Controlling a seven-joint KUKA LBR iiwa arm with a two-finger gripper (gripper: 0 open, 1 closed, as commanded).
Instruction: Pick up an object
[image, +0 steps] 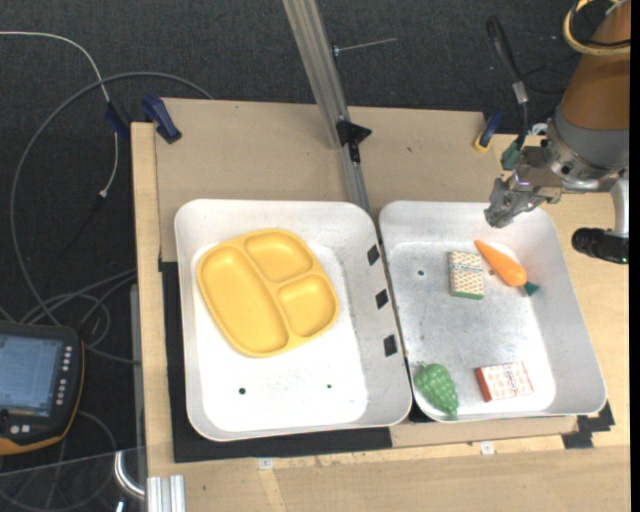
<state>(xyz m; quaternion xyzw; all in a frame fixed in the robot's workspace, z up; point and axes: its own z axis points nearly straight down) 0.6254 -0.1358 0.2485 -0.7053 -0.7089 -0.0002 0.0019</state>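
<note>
Gripper (501, 212) at the end of the grey arm (590, 120), which enters from the right and carries an orange band above the wrist; it hangs over the far right corner of the right bin (440, 330), just above and to the right of the orange carrot. Nothing is seen between its dark tips; whether they are apart or together cannot be told from this angle.

Right bin contents: an orange carrot (501, 262) with a green top, lying at a slant near the far right side; a small cream and green patterned box (466, 274) just to the left of the carrot, close to it but not clearly touching; a red and white box (503, 381) lying flat near the front right; a green knobbly item (436, 388) at the front left corner, resting against the bin's rim.

Left bin (200, 400): a yellow tray (266, 290) with three compartments, set at an angle in the far half of the bin.

Both white bins sit side by side on the tan bench (250, 150). A metal post (325, 70) rises from between the bins at the far side. A handheld screen unit (35, 385) lies on the dark floor to the left of the bench, with cables looping near it.
</note>
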